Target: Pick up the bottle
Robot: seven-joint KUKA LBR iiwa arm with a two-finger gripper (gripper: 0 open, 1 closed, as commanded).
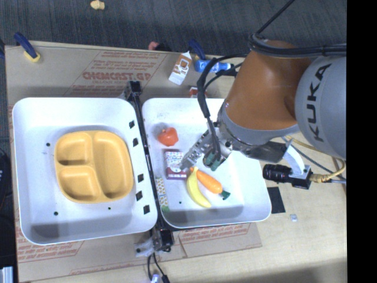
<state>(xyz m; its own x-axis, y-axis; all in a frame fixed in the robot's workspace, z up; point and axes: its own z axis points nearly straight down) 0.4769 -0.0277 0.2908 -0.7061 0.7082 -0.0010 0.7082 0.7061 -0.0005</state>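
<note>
Gripper (203,156) low in right bin (250,208), jaws' state unclear. Bottle possibly hidden under arm. Likely light, smooth plastic; take across body.

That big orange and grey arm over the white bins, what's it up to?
The arm reaches in from the right, its gripper low over the right bin. Beneath it lie a banana, a carrot, a small packet and a tomato. I can't pick out a bottle, or anything in the gripper. The left bin holds a yellow tray.
</note>
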